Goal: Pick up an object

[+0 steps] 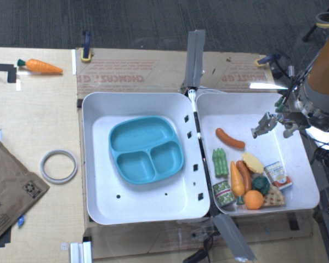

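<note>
Claw (261,128) hangs over the right bin (301,163), upper area; can't tell if it's apart or together, nothing visible in it. Sausage (230,138) sits just to its left & a bit below. Toy food pile lies below it w/ carrot (237,178), orange (253,199), green beans (220,161). Blue divided plate (146,148) is well to the left, in the left bin (93,163).
</note>
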`<control>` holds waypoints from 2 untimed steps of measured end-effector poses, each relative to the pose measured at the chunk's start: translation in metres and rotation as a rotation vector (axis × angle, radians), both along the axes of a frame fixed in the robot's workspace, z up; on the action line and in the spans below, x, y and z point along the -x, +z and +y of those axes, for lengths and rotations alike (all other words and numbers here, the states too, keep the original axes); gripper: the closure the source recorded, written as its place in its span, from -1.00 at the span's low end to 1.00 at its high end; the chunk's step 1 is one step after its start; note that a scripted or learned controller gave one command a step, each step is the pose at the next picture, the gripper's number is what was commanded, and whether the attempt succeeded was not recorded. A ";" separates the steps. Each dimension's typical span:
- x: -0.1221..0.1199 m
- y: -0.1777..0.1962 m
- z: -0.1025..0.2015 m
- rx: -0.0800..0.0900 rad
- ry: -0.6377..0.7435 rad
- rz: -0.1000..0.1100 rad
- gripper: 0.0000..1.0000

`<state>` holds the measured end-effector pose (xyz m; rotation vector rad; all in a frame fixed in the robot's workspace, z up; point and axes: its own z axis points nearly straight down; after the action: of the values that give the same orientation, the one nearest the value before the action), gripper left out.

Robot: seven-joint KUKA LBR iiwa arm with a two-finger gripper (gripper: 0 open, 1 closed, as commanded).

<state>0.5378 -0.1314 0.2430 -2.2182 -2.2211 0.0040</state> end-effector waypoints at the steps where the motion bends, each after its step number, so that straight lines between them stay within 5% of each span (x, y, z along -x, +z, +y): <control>1: -0.052 -0.071 0.019 0.000 0.165 -0.001 -1.00; 2: -0.063 -0.151 0.031 0.000 0.364 -0.004 -1.00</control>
<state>0.6008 -0.1003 0.0919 -1.7807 -2.5887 0.0000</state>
